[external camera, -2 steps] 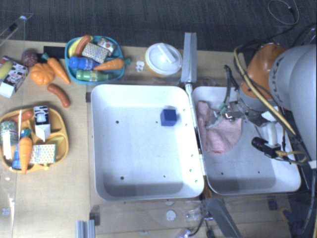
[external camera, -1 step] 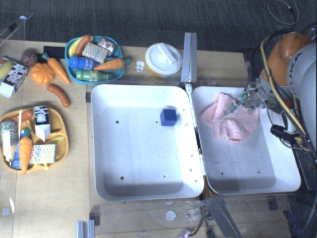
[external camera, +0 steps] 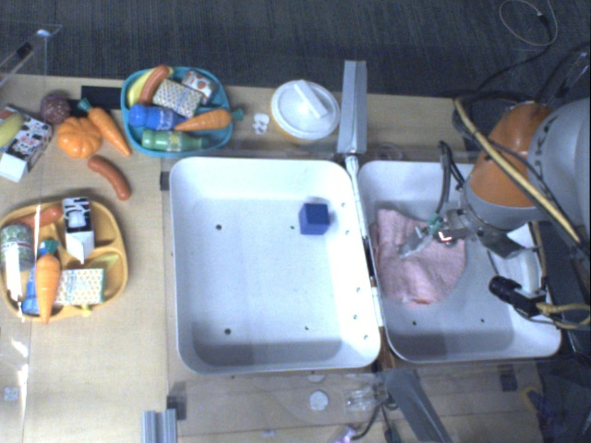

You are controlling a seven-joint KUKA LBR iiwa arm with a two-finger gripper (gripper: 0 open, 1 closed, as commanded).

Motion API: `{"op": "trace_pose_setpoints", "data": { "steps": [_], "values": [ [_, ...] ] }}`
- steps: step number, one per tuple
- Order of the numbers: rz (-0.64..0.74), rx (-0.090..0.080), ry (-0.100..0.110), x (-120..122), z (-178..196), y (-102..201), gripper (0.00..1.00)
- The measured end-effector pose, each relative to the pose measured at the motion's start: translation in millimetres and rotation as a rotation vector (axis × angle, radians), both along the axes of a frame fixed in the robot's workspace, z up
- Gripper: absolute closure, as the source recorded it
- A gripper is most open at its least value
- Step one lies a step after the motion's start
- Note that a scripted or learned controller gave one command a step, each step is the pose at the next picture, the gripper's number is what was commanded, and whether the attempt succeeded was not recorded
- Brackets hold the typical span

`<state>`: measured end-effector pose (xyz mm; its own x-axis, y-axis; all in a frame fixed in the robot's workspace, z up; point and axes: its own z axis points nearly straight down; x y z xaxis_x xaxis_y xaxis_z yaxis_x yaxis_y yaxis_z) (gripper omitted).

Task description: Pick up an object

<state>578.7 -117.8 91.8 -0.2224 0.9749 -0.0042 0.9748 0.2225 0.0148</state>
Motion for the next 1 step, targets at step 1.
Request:
{"op": "trace_pose_setpoints", "data": {
  "steps": [1],
  "values": [
    [0.144,-0.004,-0.001,65.1,-0.5,12.0,0.0]
  ]
}}
